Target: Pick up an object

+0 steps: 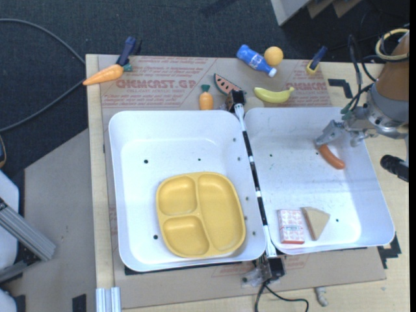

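In the right bin (364, 239), an orange-red sausage (332, 157) lies near the far right side. My gripper (339, 140) hovers right over the sausage's upper end, fingers spread open, with nothing between them. A pink and white carton (292, 227) and a tan wedge (317, 223) lie side by side near the bin's front wall. The left bin (130, 174) holds a yellow divided plate (199, 213).
Along the bench's back edge, outside the bins, lie a carrot (103, 76), a small orange toy (206, 100), a watermelon slice (225, 83), a banana (273, 95), a blue bottle (255, 60) and an orange ball (274, 55). A black divider (250, 161) separates the bins.
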### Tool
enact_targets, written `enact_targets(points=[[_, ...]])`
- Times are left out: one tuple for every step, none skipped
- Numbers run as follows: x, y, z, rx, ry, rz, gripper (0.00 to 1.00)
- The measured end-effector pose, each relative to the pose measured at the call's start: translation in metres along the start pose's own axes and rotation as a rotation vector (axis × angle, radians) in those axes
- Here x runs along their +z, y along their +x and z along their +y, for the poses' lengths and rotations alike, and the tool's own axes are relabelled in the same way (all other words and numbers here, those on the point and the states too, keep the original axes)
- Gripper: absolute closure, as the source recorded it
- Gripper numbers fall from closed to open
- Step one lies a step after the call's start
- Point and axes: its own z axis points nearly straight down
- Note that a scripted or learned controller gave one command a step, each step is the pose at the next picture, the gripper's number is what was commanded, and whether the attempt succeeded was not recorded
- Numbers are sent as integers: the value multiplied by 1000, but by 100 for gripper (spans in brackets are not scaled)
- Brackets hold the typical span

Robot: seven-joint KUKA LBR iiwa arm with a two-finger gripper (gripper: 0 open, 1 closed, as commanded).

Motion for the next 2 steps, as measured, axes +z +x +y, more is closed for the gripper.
enact_targets(points=[[45, 5, -4, -3, 6, 10, 0], [34, 1, -4, -3, 3, 1, 100]])
